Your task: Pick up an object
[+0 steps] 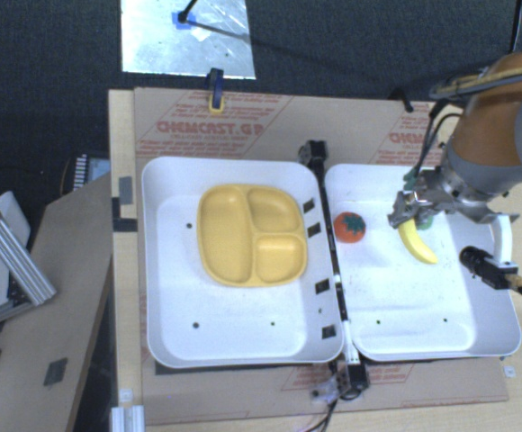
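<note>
**Gripper hangs over banana's upper end in right bin**

The gripper (411,208) sits low over the right bin (423,331), at the upper end of a banana (418,244); from this slanted view it cannot be told whether the tool is open or closed, nor whether it touches the fruit. The banana lies on the bin floor in the upper right part, its long axis running from upper left, under the gripper, down to lower right; most of its length shows clear of the tool, on the side toward the camera. A small red-orange ball with a green patch (350,227) rests just to the left, near the divider, apart from both banana and gripper. The arm (499,124) reaches in from the right, its orange band high above the wrist, the wrist bent down toward the bin. In the left bin (166,331) a yellow tray (250,235) with three compartments lies flat, well apart from the arm. Judged from this frame, the banana is the nearer target; a grasp would need to close across its narrow width, not along its length.
</note>
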Action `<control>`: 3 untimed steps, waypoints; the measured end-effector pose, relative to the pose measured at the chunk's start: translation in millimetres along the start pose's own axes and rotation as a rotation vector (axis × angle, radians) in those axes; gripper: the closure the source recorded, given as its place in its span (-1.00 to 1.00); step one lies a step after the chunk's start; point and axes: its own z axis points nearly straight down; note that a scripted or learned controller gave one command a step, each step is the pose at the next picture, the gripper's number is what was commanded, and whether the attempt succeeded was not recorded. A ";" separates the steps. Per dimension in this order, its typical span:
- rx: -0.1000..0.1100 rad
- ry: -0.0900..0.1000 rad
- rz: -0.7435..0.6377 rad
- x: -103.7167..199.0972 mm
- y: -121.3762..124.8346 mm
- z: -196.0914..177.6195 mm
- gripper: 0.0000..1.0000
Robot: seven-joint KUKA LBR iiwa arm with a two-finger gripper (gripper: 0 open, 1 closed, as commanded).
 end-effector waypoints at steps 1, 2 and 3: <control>-0.001 0.000 -0.001 -0.3 2.2 -54.3 1.00; 0.003 0.002 -0.005 45.5 21.2 -57.7 1.00; 0.006 0.003 -0.006 94.2 27.9 -43.6 1.00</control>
